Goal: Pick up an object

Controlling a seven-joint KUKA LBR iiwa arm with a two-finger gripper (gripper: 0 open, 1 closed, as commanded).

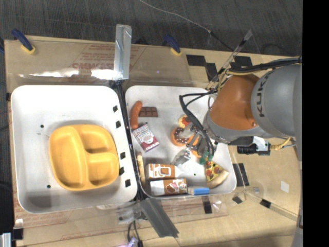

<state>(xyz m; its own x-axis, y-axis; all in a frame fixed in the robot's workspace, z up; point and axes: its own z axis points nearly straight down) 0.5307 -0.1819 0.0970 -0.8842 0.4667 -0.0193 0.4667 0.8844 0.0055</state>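
The right bin (154,92) holds several toy foods. A red sausage (135,114) and a brown chocolate bar (148,111) lie at its far left. A pink-and-white packet (145,137) sits below them. A frosted doughnut (179,135) lies mid-bin, and a pizza slice (216,173) is at the near right. Two brown cartons (163,171) (169,187) lie along the near wall. My gripper (196,147) reaches down into the bin between the doughnut and the pizza slice, right beside the doughnut. The wrist and cables hide what is under it.
The left bin (25,102) holds a yellow divided plate (84,156). A small grey piece (181,157) lies just left of the gripper. A blue-capped item (199,191) rests by the right bin's near wall. Cables (186,107) loop over the right bin's far side.
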